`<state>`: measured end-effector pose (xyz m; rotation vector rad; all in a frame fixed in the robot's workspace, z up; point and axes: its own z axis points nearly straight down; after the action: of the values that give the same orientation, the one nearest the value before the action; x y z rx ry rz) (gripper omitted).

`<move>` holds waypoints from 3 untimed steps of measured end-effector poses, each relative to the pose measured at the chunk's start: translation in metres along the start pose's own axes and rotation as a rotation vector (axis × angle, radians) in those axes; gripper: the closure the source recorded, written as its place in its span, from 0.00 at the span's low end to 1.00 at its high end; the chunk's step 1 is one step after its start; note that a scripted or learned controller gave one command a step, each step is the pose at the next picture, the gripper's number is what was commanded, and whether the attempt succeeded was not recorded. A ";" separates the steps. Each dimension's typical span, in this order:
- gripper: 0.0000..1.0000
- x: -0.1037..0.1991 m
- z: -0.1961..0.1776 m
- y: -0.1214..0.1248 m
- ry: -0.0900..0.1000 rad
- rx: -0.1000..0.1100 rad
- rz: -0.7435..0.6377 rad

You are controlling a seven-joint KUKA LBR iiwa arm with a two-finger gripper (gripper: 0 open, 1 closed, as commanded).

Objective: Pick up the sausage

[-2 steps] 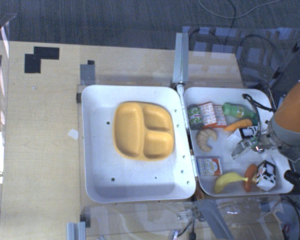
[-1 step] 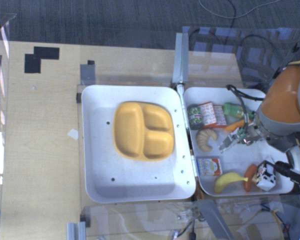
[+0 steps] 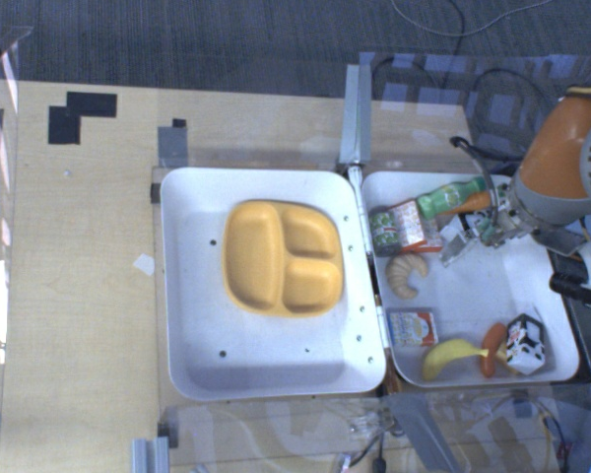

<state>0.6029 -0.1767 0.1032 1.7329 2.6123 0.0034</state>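
Note:
The sausage point(image 3: 490, 349) is a short red-brown piece lying near the front wall of the right bin point(image 3: 532, 276). It sits between a yellow banana point(image 3: 446, 358) and a black-and-white carton point(image 3: 524, 345). My gripper point(image 3: 470, 235) hangs over the rear half of the same bin, beside a green bottle point(image 3: 451, 198) and a green-and-white packet point(image 3: 401, 227). It is well behind the sausage and apart from it. The grey arm with its orange band point(image 3: 563, 154) comes in from the right.
A croissant point(image 3: 407, 273) lies left of centre in the right bin, and a small flat box point(image 3: 412, 327) rests near its front-left corner. The left bin point(image 3: 192, 294) holds a yellow divided tray point(image 3: 281, 257). A metal divider point(image 3: 356, 116) stands between the bins.

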 end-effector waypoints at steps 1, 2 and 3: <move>0.00 0.025 0.013 -0.090 -0.003 -0.004 0.107; 0.00 0.016 0.013 -0.114 -0.005 -0.007 0.074; 0.00 0.016 0.013 -0.113 -0.007 -0.008 0.034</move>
<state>0.4927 -0.2064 0.0899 1.7709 2.5744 0.0084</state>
